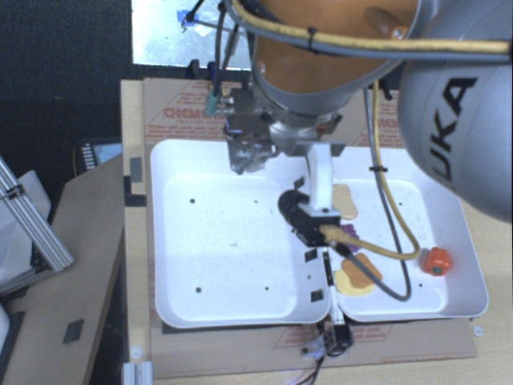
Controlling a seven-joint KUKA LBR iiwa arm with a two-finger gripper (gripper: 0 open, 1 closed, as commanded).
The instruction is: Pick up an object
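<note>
My tool hangs over the far edge of the left bin. I cannot tell whether it is released or clenched. All candidate things lie to its right and nearer, in the right bin:

- a beige piece, long axis running far to near
- a purple piece
- an orange-yellow piece
- a red-orange object

The first three crowd the dividing wall. The red-orange object sits apart, near the right wall, and in my judgement has the most open room.
</note>
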